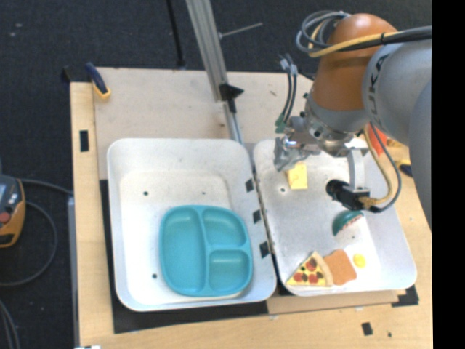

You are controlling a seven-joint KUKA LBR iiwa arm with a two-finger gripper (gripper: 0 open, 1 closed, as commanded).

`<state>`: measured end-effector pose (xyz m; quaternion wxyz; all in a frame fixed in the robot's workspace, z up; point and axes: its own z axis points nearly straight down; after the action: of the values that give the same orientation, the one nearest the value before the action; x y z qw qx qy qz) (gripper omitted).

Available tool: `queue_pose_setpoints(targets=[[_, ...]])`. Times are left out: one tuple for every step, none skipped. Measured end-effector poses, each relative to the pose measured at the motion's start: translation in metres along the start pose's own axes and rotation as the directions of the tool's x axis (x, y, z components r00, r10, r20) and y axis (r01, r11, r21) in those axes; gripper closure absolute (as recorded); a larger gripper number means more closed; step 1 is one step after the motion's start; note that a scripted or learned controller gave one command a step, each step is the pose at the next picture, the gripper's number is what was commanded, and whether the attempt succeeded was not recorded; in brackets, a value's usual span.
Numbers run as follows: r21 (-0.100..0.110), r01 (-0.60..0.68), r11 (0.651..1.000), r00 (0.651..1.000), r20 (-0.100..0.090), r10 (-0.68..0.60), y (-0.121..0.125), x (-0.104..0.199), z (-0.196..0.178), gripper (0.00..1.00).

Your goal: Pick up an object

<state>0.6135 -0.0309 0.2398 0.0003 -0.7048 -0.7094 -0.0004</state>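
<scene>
Gripper (285, 153): low over the right bin (378, 267), grip state cannot be told.
Yellow block (296, 177): just beside and below the gripper.
Pizza slice (309, 271): well below it.
Teal divided plate (205, 251): down-left, left bin (131, 158).

A robotics lab: bench (167, 104) with two white bins (138, 158), aluminium strut (207, 38).

Grey arm (396, 71) in from the right, orange-banded wrist bent downward, gripper (289, 153) low
</scene>
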Motion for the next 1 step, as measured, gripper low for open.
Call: queue_pose_setpoints(targets=[[0.000,0.002,1.000,1.000,-0.001,-0.002,-0.0096,0.0518,-0.0107,1.00]])
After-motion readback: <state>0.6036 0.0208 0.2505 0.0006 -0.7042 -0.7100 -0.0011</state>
